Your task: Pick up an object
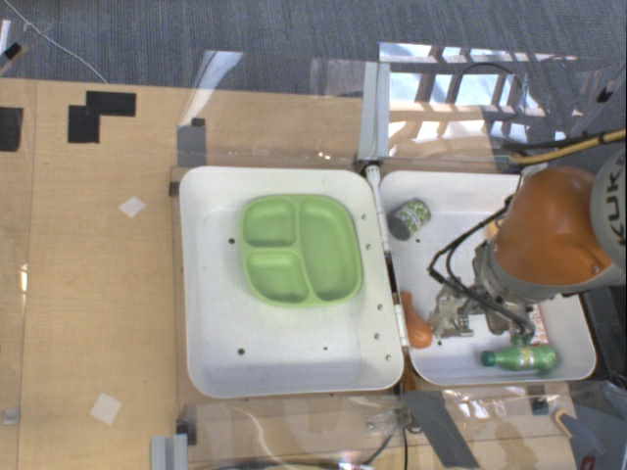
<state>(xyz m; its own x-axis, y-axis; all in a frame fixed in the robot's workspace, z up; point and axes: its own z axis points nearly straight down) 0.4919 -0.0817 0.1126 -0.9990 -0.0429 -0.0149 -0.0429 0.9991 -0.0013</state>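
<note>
While flat in the right bin point(460, 365), green bottle point(519, 359), long axis left-right

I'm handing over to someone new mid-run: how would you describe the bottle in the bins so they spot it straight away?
Look at the right-hand white bin, the one the arm reaches into. Along its near edge, just below the tool, lies a small green bottle on its side. It is long and slim, unlike the orange object at the bin's left wall and the roundish grey-green object at the far end.

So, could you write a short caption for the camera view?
Robot hand above the right bin, near a green bottle; green plate in the left bin.
</note>
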